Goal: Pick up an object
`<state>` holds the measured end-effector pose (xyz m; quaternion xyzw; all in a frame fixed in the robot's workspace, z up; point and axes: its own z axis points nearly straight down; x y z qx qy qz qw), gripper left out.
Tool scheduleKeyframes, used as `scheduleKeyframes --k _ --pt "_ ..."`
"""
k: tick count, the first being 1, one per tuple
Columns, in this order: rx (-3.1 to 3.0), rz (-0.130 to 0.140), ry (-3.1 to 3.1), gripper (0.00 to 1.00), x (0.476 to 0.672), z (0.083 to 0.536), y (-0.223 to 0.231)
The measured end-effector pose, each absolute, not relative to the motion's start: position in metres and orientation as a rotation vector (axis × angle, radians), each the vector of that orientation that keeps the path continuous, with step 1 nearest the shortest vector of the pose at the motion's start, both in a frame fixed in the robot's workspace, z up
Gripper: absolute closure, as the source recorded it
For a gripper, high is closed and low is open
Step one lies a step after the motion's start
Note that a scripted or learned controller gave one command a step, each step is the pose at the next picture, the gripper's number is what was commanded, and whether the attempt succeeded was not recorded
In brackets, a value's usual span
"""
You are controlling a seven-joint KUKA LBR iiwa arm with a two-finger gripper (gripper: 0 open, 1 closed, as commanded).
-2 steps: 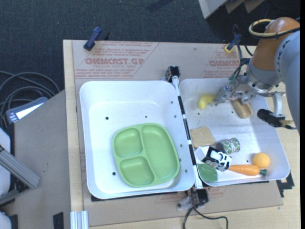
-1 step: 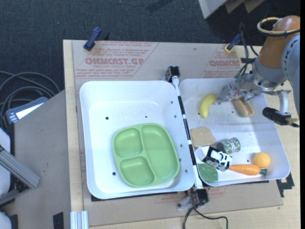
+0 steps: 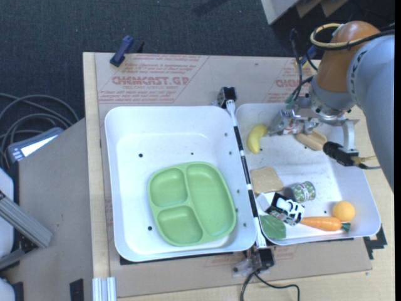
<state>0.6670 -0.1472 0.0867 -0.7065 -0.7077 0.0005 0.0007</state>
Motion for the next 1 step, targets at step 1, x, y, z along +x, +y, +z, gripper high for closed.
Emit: scheduleKeyframes --k 1 --pt "-2.221 0.001 -2.226 1.0 0.6677 0.0972 -0.1477"
